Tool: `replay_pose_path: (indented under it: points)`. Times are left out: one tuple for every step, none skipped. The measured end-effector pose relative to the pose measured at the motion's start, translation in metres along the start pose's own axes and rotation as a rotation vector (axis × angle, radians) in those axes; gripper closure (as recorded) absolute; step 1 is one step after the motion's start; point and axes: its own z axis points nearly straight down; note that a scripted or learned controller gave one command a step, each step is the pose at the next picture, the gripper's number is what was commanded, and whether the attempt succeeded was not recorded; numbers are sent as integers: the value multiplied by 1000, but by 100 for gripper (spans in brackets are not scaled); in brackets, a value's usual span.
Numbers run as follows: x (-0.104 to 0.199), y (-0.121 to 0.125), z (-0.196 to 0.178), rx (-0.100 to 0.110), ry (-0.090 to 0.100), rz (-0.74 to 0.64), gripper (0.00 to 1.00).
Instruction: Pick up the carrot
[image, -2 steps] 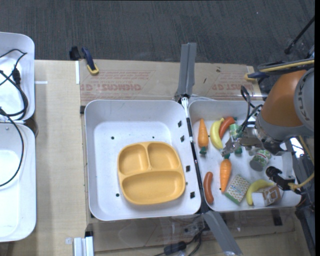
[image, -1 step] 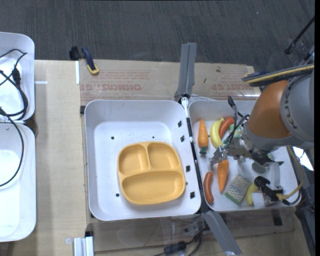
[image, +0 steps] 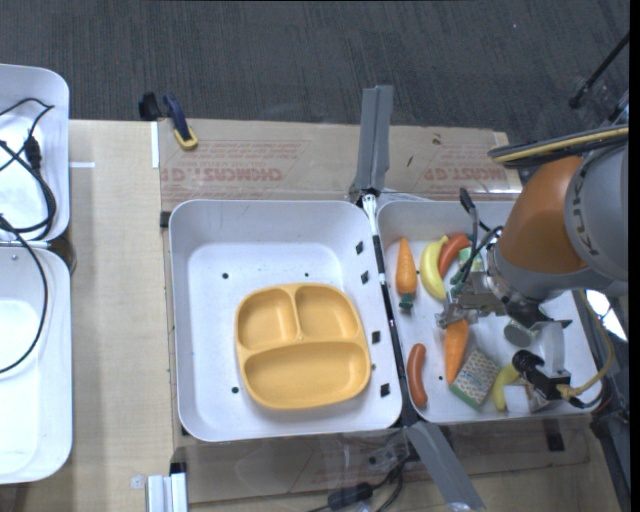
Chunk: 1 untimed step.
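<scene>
The gripper (image: 462, 308) is being held low inside the right bin (image: 560, 408), near its middle, directly over the upper end of a carrot (image: 455, 352); whether anything is being clamped cannot be told at this size. That carrot is lying tilted toward the bin's near edge, its narrow tip being pointed at the near left corner, which probably explains the descent onto its thick end. A second carrot (image: 404, 267) is lying along the left wall, near the far corner. A banana (image: 432, 270) is being crowded just beside the gripper. A sausage (image: 416, 372) is resting by the left wall, near the front. In the left bin (image: 195, 300), a yellow divided plate (image: 302, 346) is sitting centrally.
</scene>
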Motion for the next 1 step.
replay_pose_path:
  points:
    - [74, 5, -91, -2, -1, 157, 100]
